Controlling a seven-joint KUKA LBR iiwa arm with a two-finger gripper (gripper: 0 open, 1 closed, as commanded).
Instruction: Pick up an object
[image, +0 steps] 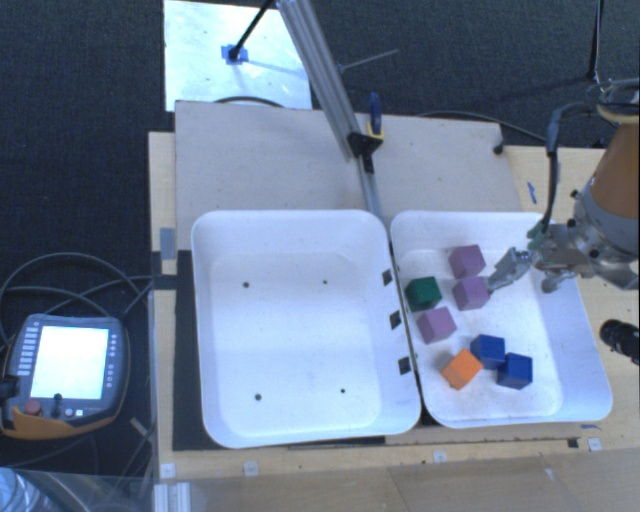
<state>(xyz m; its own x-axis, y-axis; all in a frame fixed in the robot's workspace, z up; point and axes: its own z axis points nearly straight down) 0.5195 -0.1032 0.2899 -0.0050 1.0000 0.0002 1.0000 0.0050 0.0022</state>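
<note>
- Your gripper (507, 270) reaches in from the right over the right bin (580, 400), its tip just right of the middle purple cube (470, 293)
- You can see nothing between the fingers; whether they are spread or closed I cannot tell from this slant
- Take that middle purple cube as your landmark: another purple cube (466, 261) sits just behind it, a third (436, 324) in front and to its left, the green cube (424, 292) close on its left
- The orange cube (461, 369) and two blue cubes (488, 349) (516, 370) lie in front of it, nearer the bin's front wall
- For a clean pick, centre over one cube and come straight down so the fingers clear its neighbours
- These are cubes, so none has a long axis; the landmark cube sits slightly turned against the bin walls, so match the wrist to its faces
</note>
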